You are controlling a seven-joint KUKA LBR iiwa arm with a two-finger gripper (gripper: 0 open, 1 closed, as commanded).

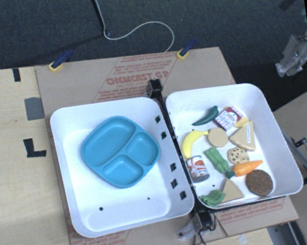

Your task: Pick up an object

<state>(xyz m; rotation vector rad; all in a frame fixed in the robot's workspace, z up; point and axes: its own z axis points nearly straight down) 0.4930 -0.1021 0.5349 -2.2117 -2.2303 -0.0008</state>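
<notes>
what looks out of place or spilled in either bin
Nothing stands out. The blue divided plate lies flat in the left bin, and the toy foods sit jumbled but contained in the right bin.

Even, soft overhead light (faint shadows), slightly blurry overall

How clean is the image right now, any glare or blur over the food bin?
Camera view: even, soft lighting, no harsh glare on the right bin; the small toy foods look slightly soft; the pincer at the right edge is blurred and pale.
</notes>
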